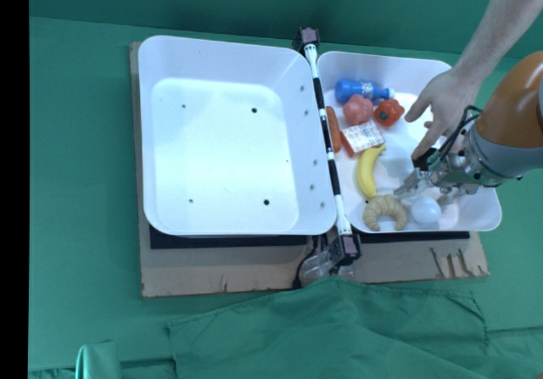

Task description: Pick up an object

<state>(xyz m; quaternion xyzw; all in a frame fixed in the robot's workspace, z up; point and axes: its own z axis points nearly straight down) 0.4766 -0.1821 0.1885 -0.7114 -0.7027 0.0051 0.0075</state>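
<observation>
I see the green bench (76, 157) carrying a large white left bin (225, 136) and a white right bin (475, 218) crowded with toys. A person's bare hand (441, 106) reaches in beside my tool (422, 185), whose grip I cannot tell, above a yellow banana (367, 172), tan croissant (386, 213) and white ball (426, 211).
</observation>
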